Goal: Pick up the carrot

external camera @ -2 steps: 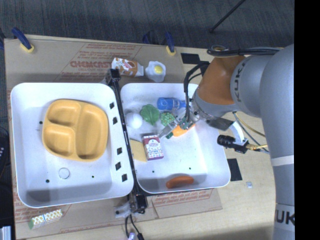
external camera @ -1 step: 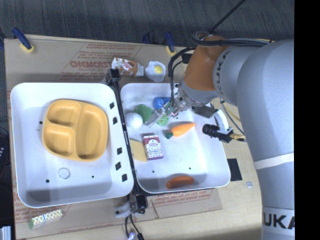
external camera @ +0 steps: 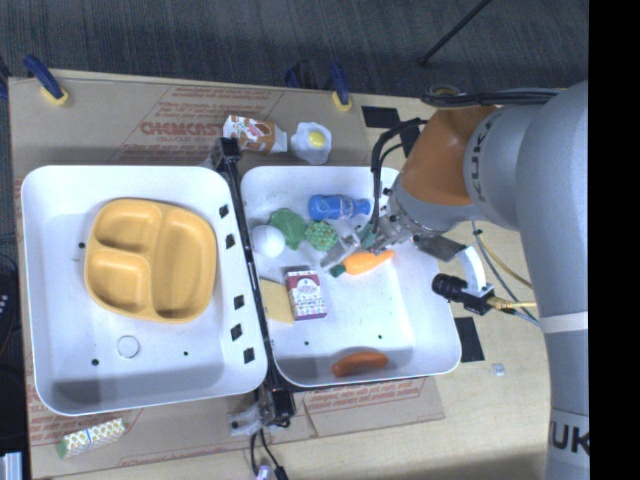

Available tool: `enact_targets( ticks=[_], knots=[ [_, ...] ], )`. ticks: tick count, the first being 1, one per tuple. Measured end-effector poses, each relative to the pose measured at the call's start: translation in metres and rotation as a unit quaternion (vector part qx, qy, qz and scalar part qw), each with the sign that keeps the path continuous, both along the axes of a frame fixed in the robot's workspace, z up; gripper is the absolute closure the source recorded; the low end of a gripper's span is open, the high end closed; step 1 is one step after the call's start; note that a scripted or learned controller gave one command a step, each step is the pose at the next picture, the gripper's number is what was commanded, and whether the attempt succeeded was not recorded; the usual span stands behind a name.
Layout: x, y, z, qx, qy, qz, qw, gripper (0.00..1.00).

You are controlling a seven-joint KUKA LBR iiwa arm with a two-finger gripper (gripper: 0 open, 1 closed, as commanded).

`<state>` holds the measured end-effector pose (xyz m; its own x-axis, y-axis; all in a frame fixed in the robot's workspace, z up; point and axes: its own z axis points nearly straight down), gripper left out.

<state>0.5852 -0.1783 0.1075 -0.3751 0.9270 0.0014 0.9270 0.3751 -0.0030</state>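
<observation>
Overhead, the grey arm (external camera: 530,168) is being positioned at the right bin (external camera: 420,338), its gripper (external camera: 362,248) touching the carrot (external camera: 368,262); finger spread cannot be told. Centring is being advised.

Dark grey carpet (external camera: 200,18) beyond the bench (external camera: 150,108), crossed by a thin black rod (external camera: 470,18) at a slant. Printed brown cardboard over the bench top, held by blue clamps (external camera: 45,78) along its far edge.
</observation>
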Motion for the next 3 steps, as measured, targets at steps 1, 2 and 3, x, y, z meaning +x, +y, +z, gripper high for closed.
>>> enact_targets(
  ticks=[1, 2, 3],
  knots=[
    [-0.039, 0.019, -0.016, 0.0002, 0.0, -0.058, 0.9983, 0.0],
    [-0.038, 0.019, -0.006, 0.0, 0.001, -0.056, 0.9984, 1.0],
    [-0.027, 0.03, 0.098, -0.0006, 0.0, -0.25, 0.9682, 1.0]
  ],
)
